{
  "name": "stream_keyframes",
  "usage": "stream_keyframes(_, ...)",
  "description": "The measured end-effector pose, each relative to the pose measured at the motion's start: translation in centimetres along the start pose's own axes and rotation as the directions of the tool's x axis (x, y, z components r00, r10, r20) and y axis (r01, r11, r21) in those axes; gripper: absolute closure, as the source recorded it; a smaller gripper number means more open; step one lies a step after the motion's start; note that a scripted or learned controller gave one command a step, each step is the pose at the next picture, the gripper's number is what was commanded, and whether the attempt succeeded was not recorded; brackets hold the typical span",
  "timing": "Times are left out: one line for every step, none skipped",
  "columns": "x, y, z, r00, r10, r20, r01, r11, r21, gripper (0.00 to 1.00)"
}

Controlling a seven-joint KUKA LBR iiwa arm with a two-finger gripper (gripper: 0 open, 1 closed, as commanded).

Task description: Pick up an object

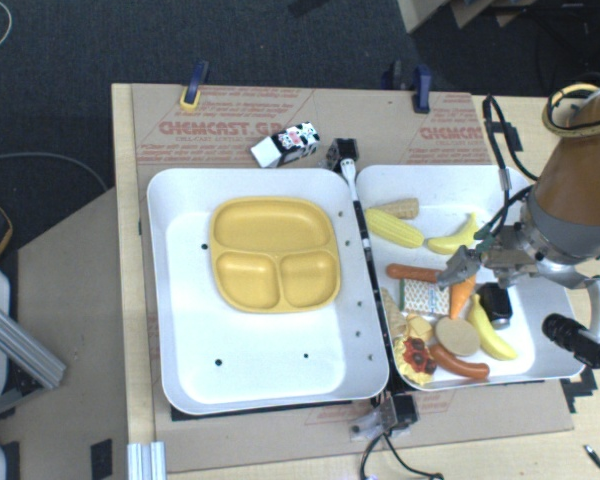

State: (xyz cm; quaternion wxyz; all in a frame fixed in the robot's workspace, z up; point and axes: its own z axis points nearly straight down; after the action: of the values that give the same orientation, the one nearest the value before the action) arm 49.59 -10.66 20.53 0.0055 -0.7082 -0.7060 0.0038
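The claw (477,271) hangs low over the right bin (435,180), above the carrot (461,299); its opening cannot be judged. Candidate objects crowd together here: corn cob (394,229), bananas (453,240), sausage (458,364). The yellow tray (275,252) occupies the left bin (180,298).

The divided yellow plate (276,252) looks like smooth matt plastic, the two white bins (190,298) glossy plastic, the bench (140,168) brown paper-faced board.
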Motion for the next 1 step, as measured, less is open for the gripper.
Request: stream_keyframes(0.0,0.27,-0.57,1.0,-0.003,0.002,0.003,1.0,-0.012,0.0)
